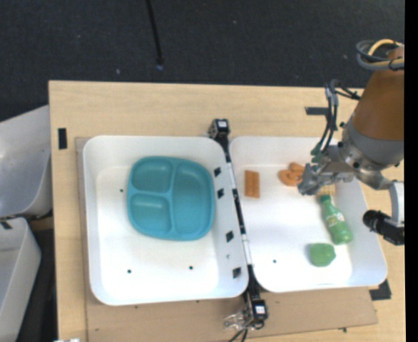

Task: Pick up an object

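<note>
Green bottle [335,220] lying flat, green lump [322,254], orange block [252,184], orange piece [290,174], right bin [266,262]

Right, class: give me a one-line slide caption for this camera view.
Claw hovers beside an orange piece in the right bin; teal tray fills the left.

So the arm [380,120] at the right edge of the frame is chunky and rounded, with a big orange band that fades into a grey collar underneath. Thin dark cables run down its left side, and a pale looped hose sits at the top right. The hand [316,179] is a small cluster of grey metal parts.
</note>
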`<control>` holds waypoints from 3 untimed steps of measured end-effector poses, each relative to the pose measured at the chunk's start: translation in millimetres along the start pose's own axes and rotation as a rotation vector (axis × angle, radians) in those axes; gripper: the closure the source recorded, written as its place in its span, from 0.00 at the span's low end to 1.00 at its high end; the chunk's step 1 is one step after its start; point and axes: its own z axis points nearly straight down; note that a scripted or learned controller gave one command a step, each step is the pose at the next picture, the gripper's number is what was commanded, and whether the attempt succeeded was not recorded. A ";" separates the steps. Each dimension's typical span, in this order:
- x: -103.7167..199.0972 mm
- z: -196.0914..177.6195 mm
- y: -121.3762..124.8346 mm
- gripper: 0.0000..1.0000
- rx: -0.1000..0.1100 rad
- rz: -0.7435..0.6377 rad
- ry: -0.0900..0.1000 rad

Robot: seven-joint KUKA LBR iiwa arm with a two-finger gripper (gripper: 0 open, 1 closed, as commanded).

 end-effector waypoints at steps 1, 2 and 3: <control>51.0 -6.4 15.8 1.00 0.002 0.001 0.000; 104.3 4.9 35.2 1.00 0.002 0.003 -0.001; 151.6 0.5 48.1 1.00 0.002 0.002 0.000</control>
